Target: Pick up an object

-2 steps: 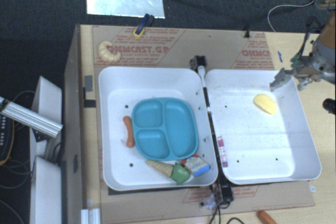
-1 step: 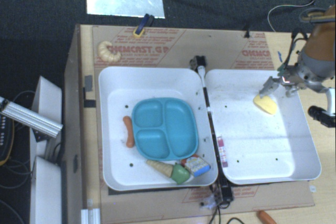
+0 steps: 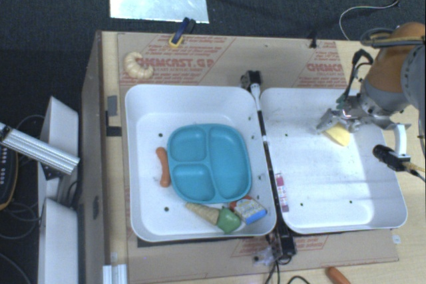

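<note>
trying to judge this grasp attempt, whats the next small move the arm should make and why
Probably a short drop straight down onto the pale yellow block in the right white bin. The tool sits just above and against the block's upper left edge, and nothing shows the block held between its tips. It is the one object in that bin, so lowering further before closing seems the sensible step.

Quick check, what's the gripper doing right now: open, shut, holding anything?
Gripper: in the right bin, right at the yellow block. Whether it is open, shut or gripping the block cannot be told.
</note>
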You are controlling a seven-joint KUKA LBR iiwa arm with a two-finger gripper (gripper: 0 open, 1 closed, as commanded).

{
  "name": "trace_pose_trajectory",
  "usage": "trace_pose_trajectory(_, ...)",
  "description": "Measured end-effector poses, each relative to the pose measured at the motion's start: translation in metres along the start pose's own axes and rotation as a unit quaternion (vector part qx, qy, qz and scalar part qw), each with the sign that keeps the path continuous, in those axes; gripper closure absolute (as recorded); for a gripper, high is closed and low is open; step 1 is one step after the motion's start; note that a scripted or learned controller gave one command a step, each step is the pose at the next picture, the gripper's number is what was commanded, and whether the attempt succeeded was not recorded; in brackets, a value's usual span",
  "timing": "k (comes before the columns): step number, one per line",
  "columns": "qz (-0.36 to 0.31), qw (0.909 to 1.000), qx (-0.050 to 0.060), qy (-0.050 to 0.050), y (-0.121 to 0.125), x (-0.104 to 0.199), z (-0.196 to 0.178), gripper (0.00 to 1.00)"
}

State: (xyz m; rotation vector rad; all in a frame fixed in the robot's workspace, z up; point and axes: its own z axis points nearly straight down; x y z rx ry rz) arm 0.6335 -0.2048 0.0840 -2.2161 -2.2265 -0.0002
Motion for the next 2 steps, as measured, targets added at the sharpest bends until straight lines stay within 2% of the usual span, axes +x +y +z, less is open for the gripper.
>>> trace_pose_trajectory(1, -0.001, 1.0, -0.002, -0.001, 0.002, 0.0, -0.012, 1.0)
trace_pose_trajectory(2, 0.0, 1.0, -0.002, 0.0, -0.022, 0.074, -0.067, 1.0)
